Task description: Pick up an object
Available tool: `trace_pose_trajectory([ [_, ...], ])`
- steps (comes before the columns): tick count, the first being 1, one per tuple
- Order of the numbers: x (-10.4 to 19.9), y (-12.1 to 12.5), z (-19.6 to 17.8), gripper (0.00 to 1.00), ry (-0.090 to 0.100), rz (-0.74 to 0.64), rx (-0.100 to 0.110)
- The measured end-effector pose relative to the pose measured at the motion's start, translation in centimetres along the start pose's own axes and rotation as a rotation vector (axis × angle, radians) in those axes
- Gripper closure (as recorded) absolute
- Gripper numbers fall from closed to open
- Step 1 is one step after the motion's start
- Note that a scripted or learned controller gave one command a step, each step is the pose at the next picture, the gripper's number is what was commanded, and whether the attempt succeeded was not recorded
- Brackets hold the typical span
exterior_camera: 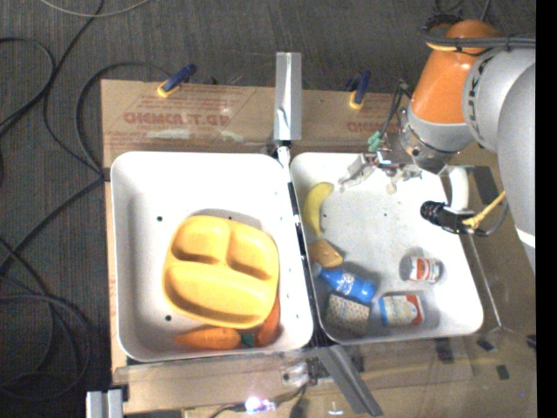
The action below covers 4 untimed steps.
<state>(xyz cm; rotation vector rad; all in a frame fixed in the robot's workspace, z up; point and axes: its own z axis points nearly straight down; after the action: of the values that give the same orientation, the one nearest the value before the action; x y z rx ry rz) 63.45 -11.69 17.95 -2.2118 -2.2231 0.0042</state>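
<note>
Orange carrot (207, 339) lies half hidden under the yellow divided tray (224, 266) in the left bin (130, 233). My gripper (376, 169) hangs above the right bin (470, 312), jaw state indeterminate, near the banana (317, 204). Blue bottle (346, 283), small can (422, 269) and pouch (401, 309) carry unreadable labels. Cardboard print behind is too faint.

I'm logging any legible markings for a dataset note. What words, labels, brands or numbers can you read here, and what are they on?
Red print on the cardboard sheet behind the bins: upside down and too blurred to read.
Label on the blue bottle: too small to read.
Label on the small can: too blurred to read.
Print on the small carton: unreadable.
</note>
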Motion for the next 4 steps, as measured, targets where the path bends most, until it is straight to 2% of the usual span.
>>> trace_pose_trajectory([
  [1, 5.5, -5.6, 0.0, 0.0, -0.001, 0.037, 0.001],
  [2, 1.8, -12.5, 6.5, 0.0, -0.001, 0.057, 0.003],
  [3, -1.0, -14.2, 9.2, 0.0, -0.005, -0.05, -0.016],
  [4, -0.9, -14.1, 8.4, 1.0, -0.003, -0.05, -0.014],
])
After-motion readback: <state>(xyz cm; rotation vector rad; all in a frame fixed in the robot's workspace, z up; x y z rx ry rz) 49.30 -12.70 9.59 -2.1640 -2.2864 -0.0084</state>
